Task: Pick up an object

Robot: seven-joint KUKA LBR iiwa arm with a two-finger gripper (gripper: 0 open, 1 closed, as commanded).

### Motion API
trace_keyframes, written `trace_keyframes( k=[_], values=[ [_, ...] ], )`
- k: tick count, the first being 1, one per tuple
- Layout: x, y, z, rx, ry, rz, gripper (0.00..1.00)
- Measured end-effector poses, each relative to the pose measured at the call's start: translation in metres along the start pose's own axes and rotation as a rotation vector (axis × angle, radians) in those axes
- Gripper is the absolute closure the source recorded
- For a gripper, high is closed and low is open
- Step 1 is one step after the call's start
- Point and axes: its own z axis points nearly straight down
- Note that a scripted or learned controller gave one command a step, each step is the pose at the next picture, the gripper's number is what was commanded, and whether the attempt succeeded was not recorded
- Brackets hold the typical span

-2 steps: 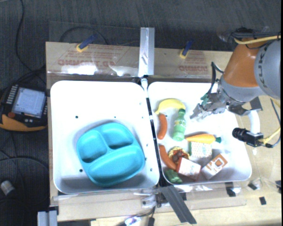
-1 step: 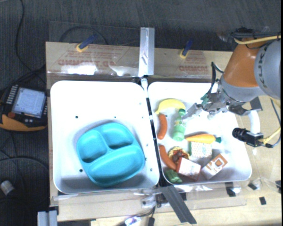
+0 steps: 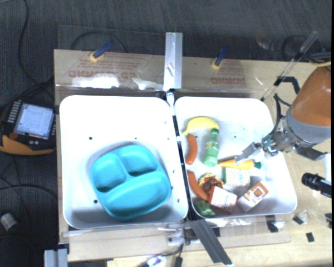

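Observation:
The right bin (image 3: 270, 115) holds a heap of toy food. A yellow banana (image 3: 199, 124) lies at the back, with a green bottle (image 3: 211, 146) just in front of it and a red sausage (image 3: 191, 149) to its left. An orange carrot-like piece (image 3: 232, 162) lies mid-bin. My gripper (image 3: 248, 153) reaches in from the right and hangs low, right over the carrot's right end. Whether it touches the carrot is unclear. Below it sit a pale green-dotted packet (image 3: 236, 177) and an orange and white carton (image 3: 253, 196).
In the left bin (image 3: 78, 115) a blue divided plate (image 3: 131, 177) lies alone. More food, including a second red sausage (image 3: 195, 185) and a red box (image 3: 222, 198), crowds the right bin's front. A metal divider (image 3: 173, 60) rises behind the bins.

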Motion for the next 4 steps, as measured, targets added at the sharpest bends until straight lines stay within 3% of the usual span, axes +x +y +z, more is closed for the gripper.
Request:
trace_keyframes(
  k=[1, 2, 3, 4],
  values=[
    [0.002, 0.000, 0.069, -0.021, -0.010, -0.072, 0.00],
    [0.017, 0.040, 0.080, -0.026, -0.019, -0.062, 0.00],
    [0.016, 0.040, 0.073, -0.024, -0.021, -0.062, 1.00],
    [0.016, 0.040, 0.073, -0.024, -0.020, -0.062, 0.00]
  ],
)
